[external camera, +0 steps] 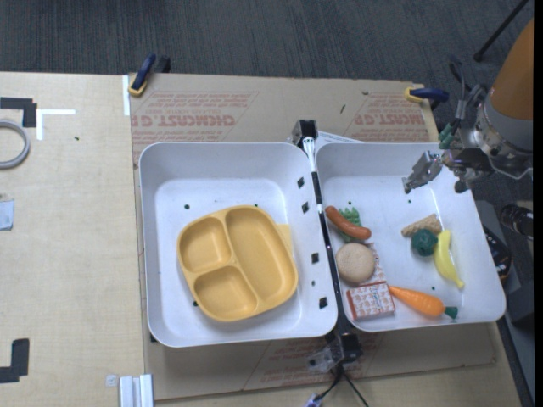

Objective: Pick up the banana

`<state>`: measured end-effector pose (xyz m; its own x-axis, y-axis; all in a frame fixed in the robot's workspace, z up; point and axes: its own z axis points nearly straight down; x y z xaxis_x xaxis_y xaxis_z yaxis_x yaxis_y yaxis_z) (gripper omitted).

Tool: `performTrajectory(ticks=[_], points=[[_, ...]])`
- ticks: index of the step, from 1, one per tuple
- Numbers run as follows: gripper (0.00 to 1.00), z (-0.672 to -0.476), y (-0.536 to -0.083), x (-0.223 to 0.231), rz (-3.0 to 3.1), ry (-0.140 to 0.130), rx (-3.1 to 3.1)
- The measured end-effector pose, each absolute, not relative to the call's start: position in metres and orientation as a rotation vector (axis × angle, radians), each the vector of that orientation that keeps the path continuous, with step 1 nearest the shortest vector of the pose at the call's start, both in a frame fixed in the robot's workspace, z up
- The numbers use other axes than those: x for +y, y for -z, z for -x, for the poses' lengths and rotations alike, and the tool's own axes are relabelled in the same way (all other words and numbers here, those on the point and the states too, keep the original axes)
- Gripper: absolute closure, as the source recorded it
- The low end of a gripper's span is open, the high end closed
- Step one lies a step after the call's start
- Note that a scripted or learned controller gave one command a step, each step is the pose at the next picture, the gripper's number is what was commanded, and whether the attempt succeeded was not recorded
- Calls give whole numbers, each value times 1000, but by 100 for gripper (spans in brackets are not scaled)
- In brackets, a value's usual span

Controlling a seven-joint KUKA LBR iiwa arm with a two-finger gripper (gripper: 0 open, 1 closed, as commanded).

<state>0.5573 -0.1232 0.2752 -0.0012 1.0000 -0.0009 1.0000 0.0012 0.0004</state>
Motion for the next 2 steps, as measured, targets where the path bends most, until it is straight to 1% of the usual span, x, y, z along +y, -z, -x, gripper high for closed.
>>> performTrajectory(ticks=[1, 2], points=[[0, -533, -213, -177, -2224, 1, 2218], [0, -537, -92, -210, -2216, -6, 2236]])
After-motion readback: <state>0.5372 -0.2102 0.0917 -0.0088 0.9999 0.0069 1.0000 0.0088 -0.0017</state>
